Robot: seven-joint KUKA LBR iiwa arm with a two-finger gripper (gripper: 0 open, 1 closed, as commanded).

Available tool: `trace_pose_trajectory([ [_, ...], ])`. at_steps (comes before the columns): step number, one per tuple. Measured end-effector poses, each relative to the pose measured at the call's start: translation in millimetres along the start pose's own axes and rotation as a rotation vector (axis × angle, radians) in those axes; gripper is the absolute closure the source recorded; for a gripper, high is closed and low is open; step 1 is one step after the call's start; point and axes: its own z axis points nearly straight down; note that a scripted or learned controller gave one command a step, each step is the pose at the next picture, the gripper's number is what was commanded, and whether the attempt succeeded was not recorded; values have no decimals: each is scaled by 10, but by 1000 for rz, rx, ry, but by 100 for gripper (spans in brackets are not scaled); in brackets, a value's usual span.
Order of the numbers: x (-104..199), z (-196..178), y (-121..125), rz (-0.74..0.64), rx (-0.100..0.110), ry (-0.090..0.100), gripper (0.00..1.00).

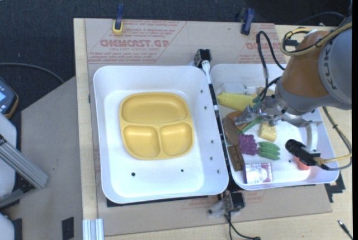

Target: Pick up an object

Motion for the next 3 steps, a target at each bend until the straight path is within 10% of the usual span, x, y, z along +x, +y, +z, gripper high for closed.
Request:
trace_pose_trajectory([
  [1,-1,1,30,-2,-1,-3,0],
  [2,-1,-117,55,-1,-11,-6,100],
  [3,-5,-534,66,-2,2,-5,100],
])
